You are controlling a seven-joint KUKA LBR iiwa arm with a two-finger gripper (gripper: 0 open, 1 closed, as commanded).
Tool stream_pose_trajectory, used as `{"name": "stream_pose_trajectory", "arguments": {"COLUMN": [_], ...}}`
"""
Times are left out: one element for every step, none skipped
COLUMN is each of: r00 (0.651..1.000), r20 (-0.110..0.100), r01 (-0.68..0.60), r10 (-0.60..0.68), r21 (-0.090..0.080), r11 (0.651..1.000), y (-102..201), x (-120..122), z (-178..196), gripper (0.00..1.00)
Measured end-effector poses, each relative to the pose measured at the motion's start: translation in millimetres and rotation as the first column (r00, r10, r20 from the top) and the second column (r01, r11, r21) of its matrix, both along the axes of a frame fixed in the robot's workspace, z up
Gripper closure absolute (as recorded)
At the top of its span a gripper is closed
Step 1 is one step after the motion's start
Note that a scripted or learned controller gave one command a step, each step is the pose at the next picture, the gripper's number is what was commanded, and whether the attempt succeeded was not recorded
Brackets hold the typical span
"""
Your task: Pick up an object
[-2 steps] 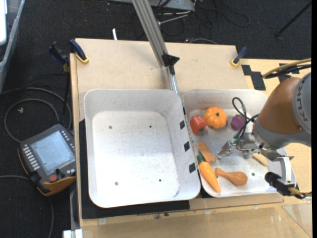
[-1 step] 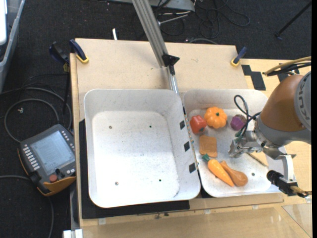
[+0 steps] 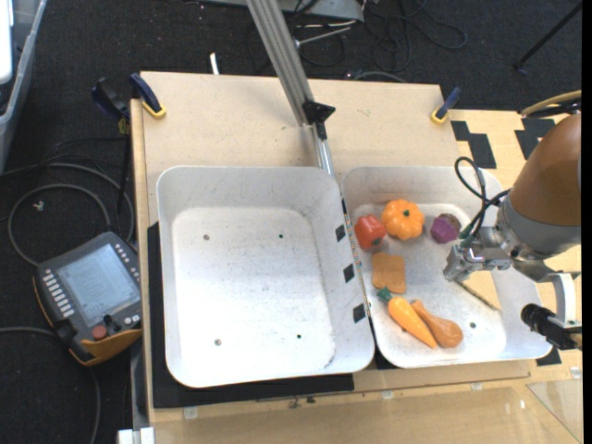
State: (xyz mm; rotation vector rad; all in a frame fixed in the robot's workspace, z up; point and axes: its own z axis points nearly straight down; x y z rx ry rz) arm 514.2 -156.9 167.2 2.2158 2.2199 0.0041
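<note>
Small purple toy vegetable (image 3: 445, 228) lies ungrasped, at ten o'clock from our pincer (image 3: 460, 265), whose opening we cannot tell; picking remains undone.

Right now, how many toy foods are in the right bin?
6: a pumpkin at the back, a tomato left of it, a purple one to its right, a brown slab mid-bin, and a carrot and drumstick in front. The arm may hide more.

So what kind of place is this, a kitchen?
Probably a robot lab, not a kitchen. A robot arm reaches over white bins on a clamped wooden bench, a handheld controller lies on the floor, and the food looks like toys.
</note>
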Motion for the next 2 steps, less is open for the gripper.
{"name": "stream_pose_trajectory", "arguments": {"r00": [1.000,1.000], "r20": [0.001,0.001], "r01": [-0.002,-0.002], "r10": [0.002,0.002], "r21": [0.000,-0.001], "r11": [1.000,1.000], "y": [6,3], "x": [-4,-3], "z": [47,90], "gripper": [1.00,1.00]}}
